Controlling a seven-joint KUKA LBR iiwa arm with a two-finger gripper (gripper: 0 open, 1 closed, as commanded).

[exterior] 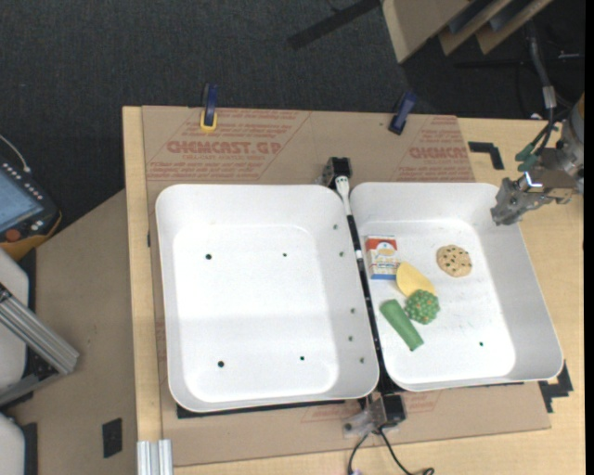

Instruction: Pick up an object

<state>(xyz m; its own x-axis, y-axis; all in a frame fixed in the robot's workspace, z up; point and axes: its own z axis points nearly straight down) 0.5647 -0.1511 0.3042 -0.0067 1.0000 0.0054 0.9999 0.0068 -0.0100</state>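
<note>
The right bin (pixel 520 306) holds several small items. A red and white carton (pixel 381 256) lies near its left wall, with a yellow wedge (pixel 413 278) just below it. A round cookie (pixel 454 261) sits to their right. A green broccoli floret (pixel 423 305) touches a green cucumber-like stick (pixel 403 325) lower down. My gripper (pixel 509 206) hangs over the bin's upper right corner, above and to the right of the cookie and apart from every item.
The left bin (pixel 186 306) sits beside the right one, with a black divider strip (pixel 357 269) between them. Blue clamps (pixel 210 109) hold the cardboard sheet at the back. A box corner (pixel 464 28) overhangs the top right.
</note>
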